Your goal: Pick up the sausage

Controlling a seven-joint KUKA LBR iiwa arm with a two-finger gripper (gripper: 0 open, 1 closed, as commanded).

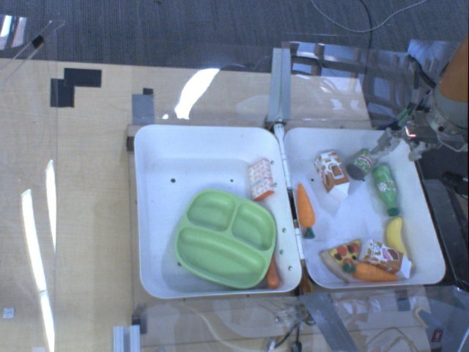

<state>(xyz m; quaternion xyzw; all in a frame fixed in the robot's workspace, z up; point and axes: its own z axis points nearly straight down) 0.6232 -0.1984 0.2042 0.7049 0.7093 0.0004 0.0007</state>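
While it hangs over the right bin [352,215], gripper [400,145] spread and empty, near the green bottle [385,185]

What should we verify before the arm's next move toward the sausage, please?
1. Sausage identified: cannot tell. An orange-brown piece lies against the green plate; a similar piece lies by the pizza slice.
2. Gripper above either piece: not ok, it is at the right bin's far corner.
3. Gripper free of load: cannot tell.
4. Room around the left piece: not ok, squeezed between plate and bin wall.
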